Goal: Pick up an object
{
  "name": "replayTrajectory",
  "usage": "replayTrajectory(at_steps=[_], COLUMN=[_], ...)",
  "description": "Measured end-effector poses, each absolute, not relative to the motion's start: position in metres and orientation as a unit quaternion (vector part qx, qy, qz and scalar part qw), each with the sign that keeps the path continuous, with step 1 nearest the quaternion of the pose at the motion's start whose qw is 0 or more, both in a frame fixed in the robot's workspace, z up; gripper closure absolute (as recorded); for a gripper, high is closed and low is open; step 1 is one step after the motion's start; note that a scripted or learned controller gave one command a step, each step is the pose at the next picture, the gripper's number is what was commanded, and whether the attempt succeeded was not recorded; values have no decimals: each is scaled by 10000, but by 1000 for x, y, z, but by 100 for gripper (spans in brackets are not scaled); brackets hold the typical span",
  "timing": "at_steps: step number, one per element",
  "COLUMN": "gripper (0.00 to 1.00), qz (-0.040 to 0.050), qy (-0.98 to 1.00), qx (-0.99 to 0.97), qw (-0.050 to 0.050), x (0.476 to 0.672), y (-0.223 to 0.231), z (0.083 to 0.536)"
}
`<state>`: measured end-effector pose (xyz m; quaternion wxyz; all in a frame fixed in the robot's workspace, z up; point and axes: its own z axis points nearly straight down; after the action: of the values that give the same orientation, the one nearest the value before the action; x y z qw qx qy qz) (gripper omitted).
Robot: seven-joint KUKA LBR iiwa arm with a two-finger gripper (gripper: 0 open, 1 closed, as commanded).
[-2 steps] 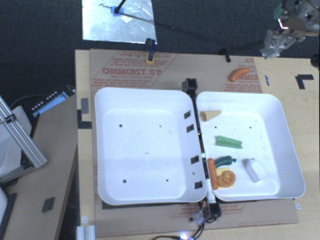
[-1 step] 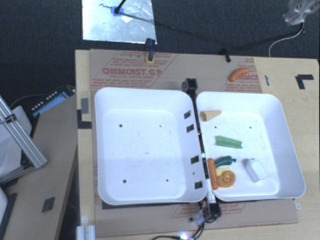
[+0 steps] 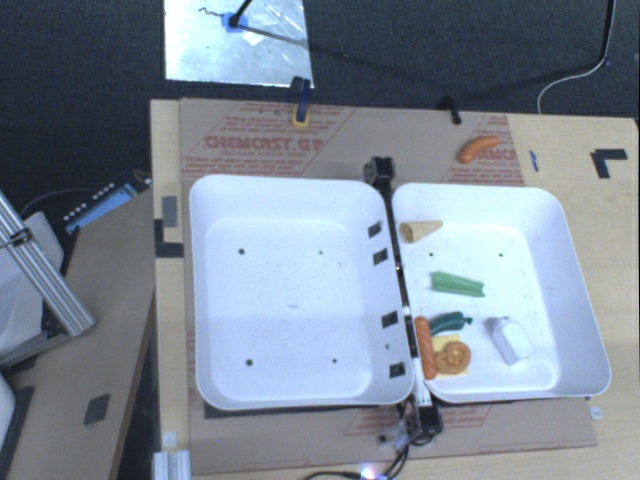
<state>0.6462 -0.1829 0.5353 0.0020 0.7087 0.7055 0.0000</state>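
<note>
Looking down on a bench with two shallow white bins set side by side on a cardboard sheet point(image 3: 250, 138) printed in red. Holding no loose items on its floor, the left bin point(image 3: 200, 268). Gathered in the right bin point(image 3: 578, 303), all the pickable pieces:

- Toward the far left corner, a tan cone point(image 3: 420, 230), tip pointing right.
- Nearer the middle, a light green pod point(image 3: 458, 285), lying roughly left to right.
- Near and left of that, a dark green piece point(image 3: 448, 321), with a bit of yellow just under it.
- Along the left wall at the near end, an orange stick point(image 3: 424, 348), lying near to far.
- Just beside the stick on its right, an orange round slice point(image 3: 453, 357), close enough that touching or apart cannot be told.
- Off to the right of the slice and apart from it, a small white bottle-like piece point(image 3: 510, 340), tilted.

Outside the bins, on the cardboard beyond the right bin's far rim, an orange sausage shape point(image 3: 478, 149). At the cardboard's far edge, a yellow and blue clamp point(image 3: 300, 103). Between the two bins, a row of black clips point(image 3: 380, 258). Impossible to tell whether the jaws stand open or closed.
</note>
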Motion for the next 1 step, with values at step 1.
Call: replayTrajectory(at_steps=[1], gripper=[100], qz=[5], qy=[7072], qx=[7070], qw=[10], x=[615], y=[-207], z=[535])
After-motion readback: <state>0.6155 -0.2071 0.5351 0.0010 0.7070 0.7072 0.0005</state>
